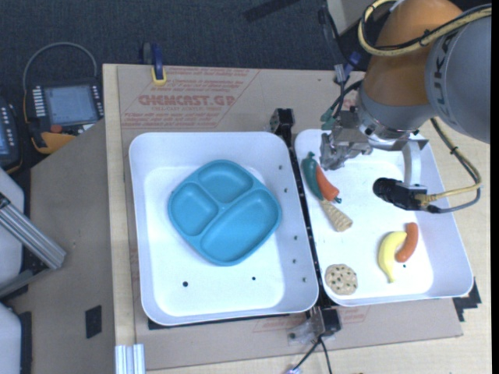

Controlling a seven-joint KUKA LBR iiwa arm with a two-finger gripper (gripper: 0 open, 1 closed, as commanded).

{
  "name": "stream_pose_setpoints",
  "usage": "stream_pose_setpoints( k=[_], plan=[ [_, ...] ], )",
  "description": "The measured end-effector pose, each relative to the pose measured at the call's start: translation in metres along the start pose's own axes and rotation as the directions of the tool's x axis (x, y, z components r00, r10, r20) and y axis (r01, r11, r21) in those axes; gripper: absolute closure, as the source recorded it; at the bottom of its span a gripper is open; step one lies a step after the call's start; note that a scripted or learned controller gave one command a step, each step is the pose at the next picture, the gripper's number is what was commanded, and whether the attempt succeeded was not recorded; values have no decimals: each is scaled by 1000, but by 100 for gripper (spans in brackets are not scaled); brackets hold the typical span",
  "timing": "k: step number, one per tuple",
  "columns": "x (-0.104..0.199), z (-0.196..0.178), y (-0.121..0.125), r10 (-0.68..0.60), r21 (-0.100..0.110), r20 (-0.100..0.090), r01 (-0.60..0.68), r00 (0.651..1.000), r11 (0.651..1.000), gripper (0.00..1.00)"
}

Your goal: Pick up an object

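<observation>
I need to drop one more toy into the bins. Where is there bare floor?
Left white bin: bare strip below the blue divided plate. Right white bin: small patch between waffle cone and yellow banana; crowded under the gripper.

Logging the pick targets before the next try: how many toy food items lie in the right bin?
5: a carrot by the left wall, a cone below it, a cookie at the near edge, a banana and a sausage touching. The arm may hide more.

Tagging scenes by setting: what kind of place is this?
Likely a robotics lab bench: two white bins on a board, toy food such as a banana and a cookie, and a teach pendant on the floor.
</observation>
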State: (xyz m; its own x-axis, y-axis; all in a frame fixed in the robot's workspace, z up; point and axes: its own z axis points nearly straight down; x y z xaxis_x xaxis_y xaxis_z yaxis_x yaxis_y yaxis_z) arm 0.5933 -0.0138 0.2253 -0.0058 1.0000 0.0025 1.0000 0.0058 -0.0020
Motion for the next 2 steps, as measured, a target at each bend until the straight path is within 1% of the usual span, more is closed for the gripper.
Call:
stream_pose_setpoints(
  k=[2],
  plan=[
    [102,-14,-22,0,-3,0,0,1000,1000,100]
  ],
)
